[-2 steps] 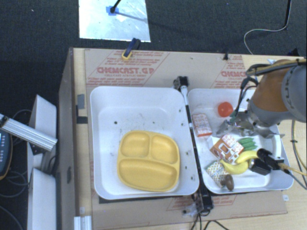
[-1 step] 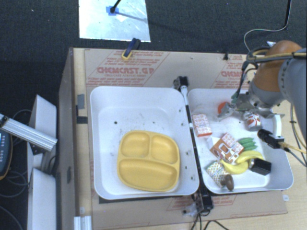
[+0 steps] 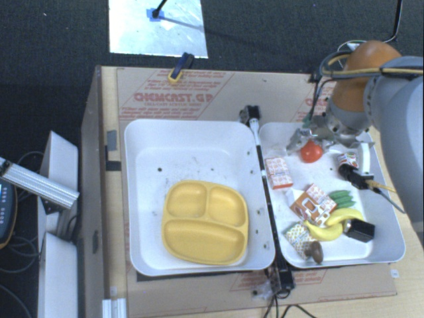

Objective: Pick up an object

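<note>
Where arm overhangs right bin [image 3: 395, 244] | end effector [image 3: 310, 140] over red tomato [image 3: 311, 152] | finger state unreadable

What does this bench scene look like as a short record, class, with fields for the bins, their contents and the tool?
left bin: holds a yellow divided plate
right bin: holds a red tomato, banana, green item, two small cartons, black block
tool: over the right bin's far end, just above the tomato
arm: enters from the right
</note>
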Controlling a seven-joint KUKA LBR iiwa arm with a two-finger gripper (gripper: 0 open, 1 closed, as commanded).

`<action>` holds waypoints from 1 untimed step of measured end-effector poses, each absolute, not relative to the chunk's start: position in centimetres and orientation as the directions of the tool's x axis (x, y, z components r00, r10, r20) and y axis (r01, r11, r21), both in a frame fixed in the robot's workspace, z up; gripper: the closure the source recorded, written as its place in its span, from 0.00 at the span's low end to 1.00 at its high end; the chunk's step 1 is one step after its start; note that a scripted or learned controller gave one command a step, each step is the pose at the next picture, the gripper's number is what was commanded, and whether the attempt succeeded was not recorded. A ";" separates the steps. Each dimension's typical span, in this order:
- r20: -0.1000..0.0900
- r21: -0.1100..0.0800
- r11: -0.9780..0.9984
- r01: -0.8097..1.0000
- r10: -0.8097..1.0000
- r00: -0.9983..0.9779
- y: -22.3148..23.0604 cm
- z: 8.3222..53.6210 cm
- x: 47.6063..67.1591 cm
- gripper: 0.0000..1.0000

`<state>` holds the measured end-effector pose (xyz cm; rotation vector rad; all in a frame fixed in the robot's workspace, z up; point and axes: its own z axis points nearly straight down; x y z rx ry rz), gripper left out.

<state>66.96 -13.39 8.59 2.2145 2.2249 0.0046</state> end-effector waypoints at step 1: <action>-0.002 0.006 0.008 1.000 1.000 -0.008 -13.5 9.7 67.0 1.00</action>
